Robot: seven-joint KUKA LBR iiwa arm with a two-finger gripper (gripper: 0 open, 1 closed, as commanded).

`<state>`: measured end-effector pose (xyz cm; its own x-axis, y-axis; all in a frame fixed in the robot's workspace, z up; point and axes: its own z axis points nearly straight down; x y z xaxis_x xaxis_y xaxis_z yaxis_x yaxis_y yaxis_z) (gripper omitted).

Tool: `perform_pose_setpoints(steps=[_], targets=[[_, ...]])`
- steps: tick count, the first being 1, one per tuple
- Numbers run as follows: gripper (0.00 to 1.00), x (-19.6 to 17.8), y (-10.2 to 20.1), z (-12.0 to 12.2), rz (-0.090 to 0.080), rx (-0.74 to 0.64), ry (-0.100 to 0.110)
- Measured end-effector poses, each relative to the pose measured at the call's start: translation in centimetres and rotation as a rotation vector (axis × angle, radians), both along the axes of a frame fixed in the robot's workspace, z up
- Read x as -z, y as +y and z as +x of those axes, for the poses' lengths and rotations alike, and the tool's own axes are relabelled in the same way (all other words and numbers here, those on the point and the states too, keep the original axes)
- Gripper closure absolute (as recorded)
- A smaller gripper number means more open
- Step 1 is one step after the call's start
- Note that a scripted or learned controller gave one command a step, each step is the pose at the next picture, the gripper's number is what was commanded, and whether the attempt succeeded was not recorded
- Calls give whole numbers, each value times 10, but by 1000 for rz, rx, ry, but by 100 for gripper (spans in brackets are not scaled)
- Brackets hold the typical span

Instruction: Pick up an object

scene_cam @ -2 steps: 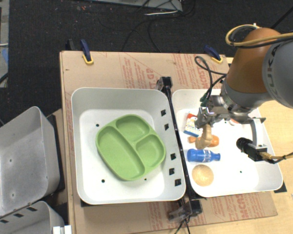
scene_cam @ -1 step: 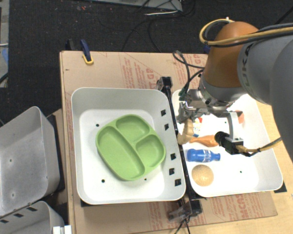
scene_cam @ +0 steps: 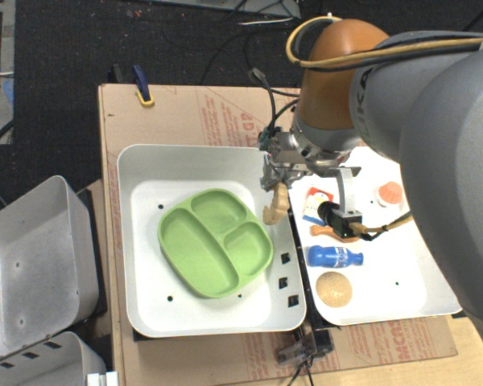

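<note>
Carrying a tan peg-like object (scene_cam: 276, 204), clamped between the jaws (scene_cam: 278, 191), at three o'clock of the green divided plate (scene_cam: 216, 242), above the left bin (scene_cam: 185, 163) rim. Lift seemingly underway; next, raising clear without slipping.

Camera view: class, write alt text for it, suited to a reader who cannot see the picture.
A grey robot arm's gripper hangs over the rim between two white bins. The left bin holds a green divided plate; the right bin holds a blue bottle and a tan ball.
</note>
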<state>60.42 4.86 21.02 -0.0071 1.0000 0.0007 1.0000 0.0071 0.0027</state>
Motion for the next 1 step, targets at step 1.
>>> perform_pose_setpoints(steps=[1], targets=[[100, -5, 37, 25, 0, 0, -1]])
